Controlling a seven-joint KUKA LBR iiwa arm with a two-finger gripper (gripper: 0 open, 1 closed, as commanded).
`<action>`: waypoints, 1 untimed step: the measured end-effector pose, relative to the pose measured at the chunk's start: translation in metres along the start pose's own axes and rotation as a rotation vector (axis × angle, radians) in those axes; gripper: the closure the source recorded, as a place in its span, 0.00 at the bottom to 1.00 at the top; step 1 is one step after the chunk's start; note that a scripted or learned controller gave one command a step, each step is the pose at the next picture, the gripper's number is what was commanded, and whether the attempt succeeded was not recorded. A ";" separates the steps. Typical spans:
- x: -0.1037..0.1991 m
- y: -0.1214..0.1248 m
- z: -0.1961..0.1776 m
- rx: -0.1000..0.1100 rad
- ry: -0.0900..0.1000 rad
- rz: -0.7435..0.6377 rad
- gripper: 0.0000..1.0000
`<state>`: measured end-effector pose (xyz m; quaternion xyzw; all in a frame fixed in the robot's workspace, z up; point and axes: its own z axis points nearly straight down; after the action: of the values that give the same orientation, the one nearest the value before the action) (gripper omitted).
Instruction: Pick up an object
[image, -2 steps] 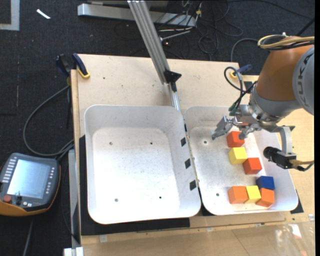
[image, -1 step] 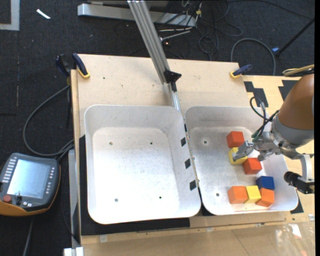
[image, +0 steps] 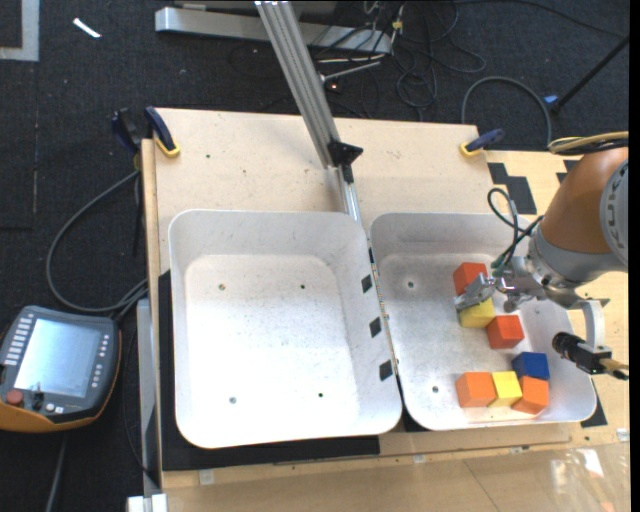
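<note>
Seven small coloured cubes lie in the shallow white right-hand bin (image: 420, 240), all toward its 3 to 5 o'clock side. An orange cube (image: 468, 276) sits at about 2 o'clock of the group, a yellow cube (image: 478, 313) touches it just below, and a red-orange cube (image: 505, 331) rests beside that at 4 o'clock. Lower down, near the bin's 5 o'clock corner, a second orange cube (image: 476, 389), a small yellow cube (image: 506, 385), a blue cube (image: 532, 365) and another orange cube (image: 534, 396) crowd together, touching. The shallow white left-hand bin (image: 200, 240) holds nothing I can make out.

The two-finger gripper (image: 488, 292) hangs low over the seam between the upper orange cube and the yellow one, with the grey and orange arm (image: 590, 225) entering from 3 o'clock. Whether its tips are spread or closed cannot be told from this slant; no cube is visibly between them.

The likely trouble is the crowding. With the two cubes pressed together, a fingertip may land on a top face instead of sliding down a side, or the pinch may catch a corner and squirt the cube away. The red-orange neighbour could also be nudged toward the bin wall.
</note>
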<state>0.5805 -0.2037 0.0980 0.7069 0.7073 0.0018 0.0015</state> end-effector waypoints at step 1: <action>0.001 0.000 -0.011 -0.004 -0.002 0.000 1.00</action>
<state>0.5808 -0.2031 0.1090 0.7070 0.7072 0.0025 0.0038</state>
